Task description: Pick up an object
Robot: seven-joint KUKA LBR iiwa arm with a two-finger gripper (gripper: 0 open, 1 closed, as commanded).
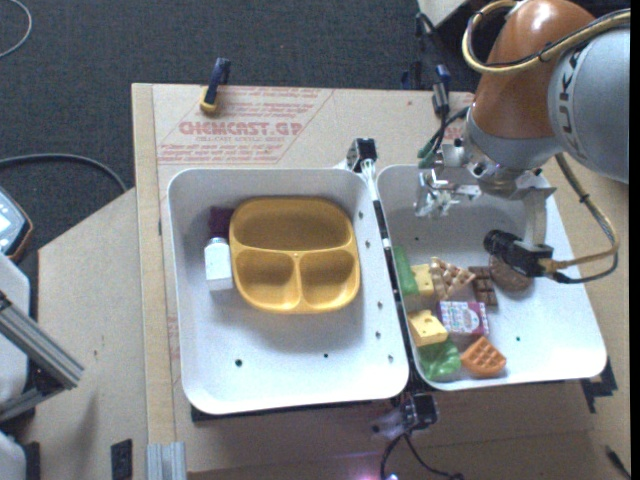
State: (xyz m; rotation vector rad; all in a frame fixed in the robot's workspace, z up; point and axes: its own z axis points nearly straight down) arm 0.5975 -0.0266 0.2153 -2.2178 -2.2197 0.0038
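My gripper (437,196) hangs over the far left part of the right bin (560,338), above bare white floor. Nothing shows in its grasp. The toy foods lie nearer the front of that bin: a green piece (402,268), a yellow cheese wedge (422,280), a tan cracker (451,273), a brown chocolate bar (485,290), a round brown cookie (514,278), a pink packet (463,318), a second cheese wedge (428,328), a green lump (440,361) and an orange waffle (482,356). The gripper is apart from all of them.
The left bin (200,368) holds a yellow divided plate (295,253), a small white bottle (219,264) and a dark purple item (220,218) by its left wall. A black cylinder with a yellow cable (515,250) juts from the arm over the right bin.
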